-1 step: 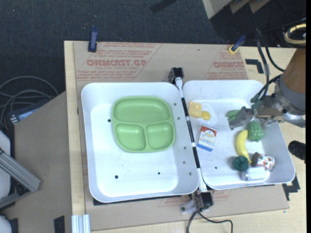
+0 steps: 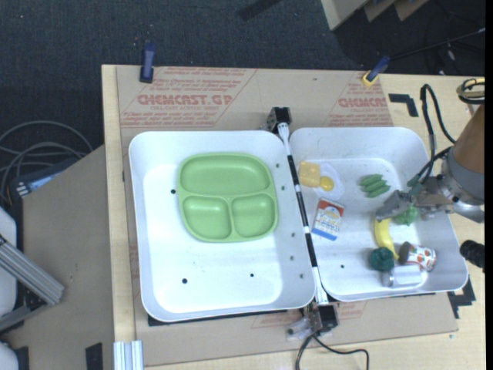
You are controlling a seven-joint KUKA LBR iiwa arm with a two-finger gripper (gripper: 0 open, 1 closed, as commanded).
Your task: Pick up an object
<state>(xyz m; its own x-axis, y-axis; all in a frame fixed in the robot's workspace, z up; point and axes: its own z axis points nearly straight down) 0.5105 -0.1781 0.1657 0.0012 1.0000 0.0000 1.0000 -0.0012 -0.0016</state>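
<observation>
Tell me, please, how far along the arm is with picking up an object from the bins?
Done: the grey gripper has reached the right-hand white bin, low near the yellow plastic banana. In hand: nothing visibly lifted; whether it grips anything cannot be told. Left: banana, green pea pod, small carton and dark green broccoli piece all lie in the bin, so the grasp and lift remain.

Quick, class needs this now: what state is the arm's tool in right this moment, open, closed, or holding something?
Tool: over the right bin, just above the banana; open or closed cannot be told, and no object shows in its grasp.
</observation>
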